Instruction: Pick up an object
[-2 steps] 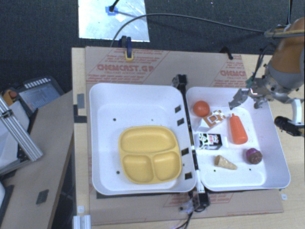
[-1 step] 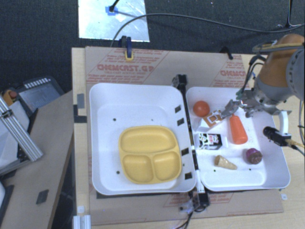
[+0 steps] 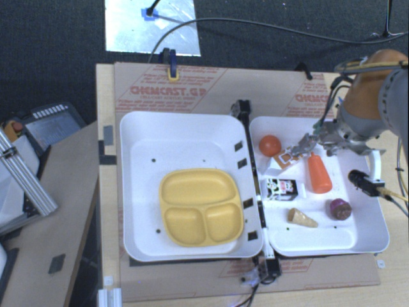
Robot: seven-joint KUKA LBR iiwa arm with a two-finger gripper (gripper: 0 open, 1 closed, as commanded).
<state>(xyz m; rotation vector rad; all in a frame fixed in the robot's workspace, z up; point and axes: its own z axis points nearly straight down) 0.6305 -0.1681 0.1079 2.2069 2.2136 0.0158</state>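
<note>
The pincer (image 3: 299, 151) hangs low over the right bin (image 3: 367, 235), one of two white bins on the bench (image 3: 77, 171); whether it is open or closed I cannot tell. Just left of it lies one red ball (image 3: 270, 145), just right one orange carrot (image 3: 318, 173). One small white-and-orange piece (image 3: 282, 162) sits right under its tip. Nearer the camera lie one black-and-white card (image 3: 281, 188), one wedge (image 3: 301, 218) and one purple piece (image 3: 339, 208). Far to its left, the left bin (image 3: 137, 171) holds one yellow tray (image 3: 200, 206)
</note>
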